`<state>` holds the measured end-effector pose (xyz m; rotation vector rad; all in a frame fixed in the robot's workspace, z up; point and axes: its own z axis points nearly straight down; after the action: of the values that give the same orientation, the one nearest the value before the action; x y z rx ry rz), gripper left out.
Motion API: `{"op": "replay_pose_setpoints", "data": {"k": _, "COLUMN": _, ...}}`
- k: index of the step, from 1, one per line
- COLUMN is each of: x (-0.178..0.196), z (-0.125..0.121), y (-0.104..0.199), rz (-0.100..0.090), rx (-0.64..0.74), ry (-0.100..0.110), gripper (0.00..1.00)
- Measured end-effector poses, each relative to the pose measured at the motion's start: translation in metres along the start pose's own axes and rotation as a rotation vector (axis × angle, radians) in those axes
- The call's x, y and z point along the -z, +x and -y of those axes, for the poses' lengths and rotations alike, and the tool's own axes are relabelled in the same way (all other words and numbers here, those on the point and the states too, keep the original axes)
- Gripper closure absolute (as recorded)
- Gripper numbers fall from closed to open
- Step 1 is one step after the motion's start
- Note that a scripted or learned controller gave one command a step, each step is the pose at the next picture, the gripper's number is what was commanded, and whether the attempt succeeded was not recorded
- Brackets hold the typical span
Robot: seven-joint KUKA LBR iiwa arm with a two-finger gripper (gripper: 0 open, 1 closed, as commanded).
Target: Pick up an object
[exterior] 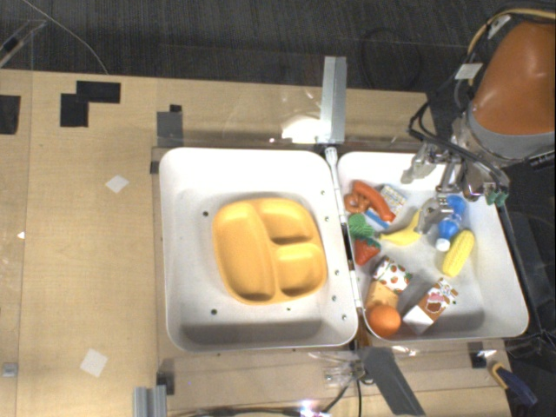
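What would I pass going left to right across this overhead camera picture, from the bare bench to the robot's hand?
Left bin → yellow divided tray → orange ball → corn cob → arm's orange band; the hand hangs above the right bin.

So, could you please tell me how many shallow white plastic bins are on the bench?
2. The left white bin holds a yellow divided plastic tray; the right white bin holds the small toys, with the gripper above its far side.

Bright, even overhead light; glare (300, 130) whitens the bins' far rim, details perhaps slightly soft.
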<state>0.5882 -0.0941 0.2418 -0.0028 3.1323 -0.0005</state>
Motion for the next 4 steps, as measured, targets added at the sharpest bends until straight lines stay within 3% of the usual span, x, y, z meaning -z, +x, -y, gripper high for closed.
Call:
{"op": "replay_pose_setpoints", "data": {"k": 1, "x": -0.134, "z": 0.051, "y": 0.067, "rz": 0.005, "rx": -0.090, "ry": 0.001, "gripper": 0.00}}
{"op": "replay_pose_setpoints", "data": {"k": 2, "x": -0.128, "z": 0.042, "y": -0.005, "rz": 0.001, "rx": -0.515, "ry": 0.000, "gripper": 0.00}}
{"op": "replay_pose_setpoints", "data": {"k": 3, "x": -0.128, "z": 0.043, "y": -0.005, "rz": 0.001, "rx": -0.516, "ry": 0.001, "gripper": 0.00}}
{"op": "replay_pose_setpoints", "data": {"k": 4, "x": -0.063, "z": 0.060, "y": -0.003, "rz": 0.006, "rx": -0.457, "ry": 0.002, "gripper": 0.00}}
